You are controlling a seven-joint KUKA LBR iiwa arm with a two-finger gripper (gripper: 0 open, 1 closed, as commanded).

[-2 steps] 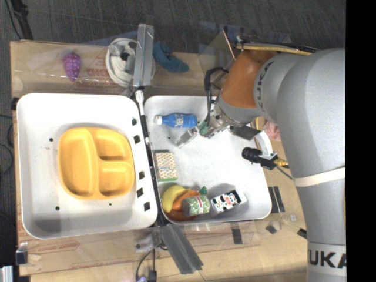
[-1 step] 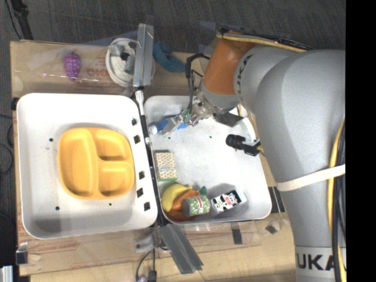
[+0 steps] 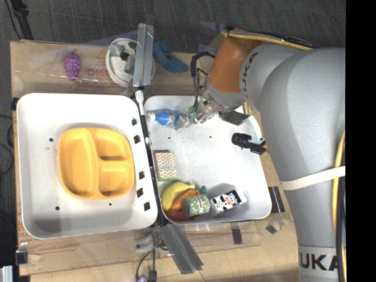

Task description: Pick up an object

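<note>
- Arm (image 3: pixel 294 98) comes in from the right, orange band at the far side of the right bin (image 3: pixel 258 181), wrist angled down toward the bin's far-left corner.
- Gripper (image 3: pixel 194 115) sits low at the far edge of the right bin, tip just beside a small blue bottle (image 3: pixel 164 118); whether they touch is not clear.
- Gripper state: cannot tell, the tip is too small and cluttered to read, and nothing can be made out as held.
- Blue bottle lies on its side on the bin floor at the far-left corner, to the left of the gripper.
- Other candidates in the right bin, all well apart from the gripper:
- patterned flat card or packet (image 3: pixel 166 164) along the left wall, mid-depth
- yellow banana (image 3: pixel 174 192) in the near-left corner
- small green-and-orange carton (image 3: pixel 197 204) touching the banana on its right
- black-and-white patterned box (image 3: pixel 227 200) just right of that carton, by the near wall
- A black fitting (image 3: pixel 247 140) sits at the right bin's right side, under the arm.
- Left bin (image 3: pixel 35 216) holds a yellow divided tray (image 3: pixel 97 160), roughly centred, lying flat.
- On the tabletop (image 3: pixel 41 57) beyond the bins: a purple grape-like object (image 3: pixel 71 65) at far left, a white coil (image 3: pixel 121 60) next to it, and a blue object (image 3: pixel 167 59) right of a grey upright bracket (image 3: pixel 143 51).
</note>
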